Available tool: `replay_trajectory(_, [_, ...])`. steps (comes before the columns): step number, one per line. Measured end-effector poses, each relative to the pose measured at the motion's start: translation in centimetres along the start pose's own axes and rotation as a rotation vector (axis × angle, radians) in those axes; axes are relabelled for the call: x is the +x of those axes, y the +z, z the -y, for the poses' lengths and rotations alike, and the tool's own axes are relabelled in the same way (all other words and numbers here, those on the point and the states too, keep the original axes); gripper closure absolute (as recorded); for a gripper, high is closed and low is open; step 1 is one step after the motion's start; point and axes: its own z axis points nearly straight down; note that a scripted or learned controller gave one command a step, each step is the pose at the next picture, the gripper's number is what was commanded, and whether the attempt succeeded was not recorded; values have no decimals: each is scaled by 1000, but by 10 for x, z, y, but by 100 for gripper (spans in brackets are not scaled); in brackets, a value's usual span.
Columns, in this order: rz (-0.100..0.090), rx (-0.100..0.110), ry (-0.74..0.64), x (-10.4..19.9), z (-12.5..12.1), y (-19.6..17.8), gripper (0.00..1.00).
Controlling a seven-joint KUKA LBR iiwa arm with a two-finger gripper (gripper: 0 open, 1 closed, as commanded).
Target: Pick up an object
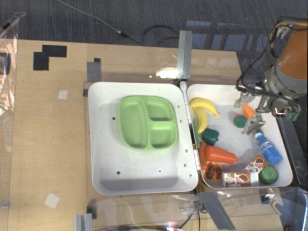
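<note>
Camera view is looking down at a slant on two white bins sitting side by side on a wooden bench. Taking the banana [203, 110] as the landmark, it is lying in the right bin [226, 93] against that bin's left wall. Left of the banana, across the divider, a green sectioned plate [147, 121] is resting in the left bin [103, 143]. Just below the banana a dark green pepper [210, 136] is sitting, and below that an orange carrot [220, 155] is lying. Right of the banana, a small carrot with a green top [244, 115] is lying near the gripper [254, 123], which is hanging over the right bin. Whether its claw is spread or pressed together cannot be told, and nothing is seen pinched in it. Further right and lower than the banana, a blue bottle [267, 148] is lying tilted, and a green lime [269, 174] is sitting in the bin's near right corner.
</note>
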Motion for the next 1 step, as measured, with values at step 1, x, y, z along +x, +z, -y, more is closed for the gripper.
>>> replay_trajectory(1, [-2,-1,-174,12,79,153,0])
